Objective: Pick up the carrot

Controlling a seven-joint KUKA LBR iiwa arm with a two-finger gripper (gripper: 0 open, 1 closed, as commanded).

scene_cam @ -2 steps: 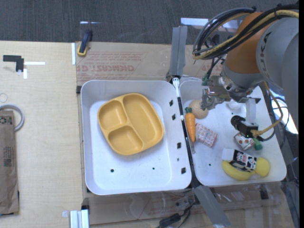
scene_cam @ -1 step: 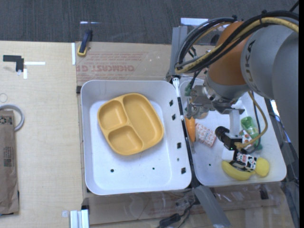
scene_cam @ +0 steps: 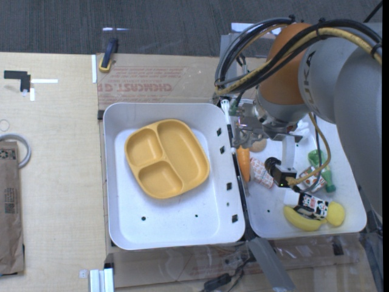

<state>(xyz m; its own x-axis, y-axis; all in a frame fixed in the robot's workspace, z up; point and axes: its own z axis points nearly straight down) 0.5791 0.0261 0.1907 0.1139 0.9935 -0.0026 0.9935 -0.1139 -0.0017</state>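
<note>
Orange carrot (scene_cam: 244, 163) lies against the right bin's (scene_cam: 352, 181) left wall, under the tool (scene_cam: 252, 132). Expect it light, stiff, smooth; grip across its middle. Tool state: you cannot tell.

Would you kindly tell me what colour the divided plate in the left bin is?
The divided plate is yellow, seen in the camera view.

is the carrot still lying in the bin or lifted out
Lying in the bin. The carrot rests on the floor of the right bin against its left wall, just below the gripper, with nothing visibly gripping it.
</note>
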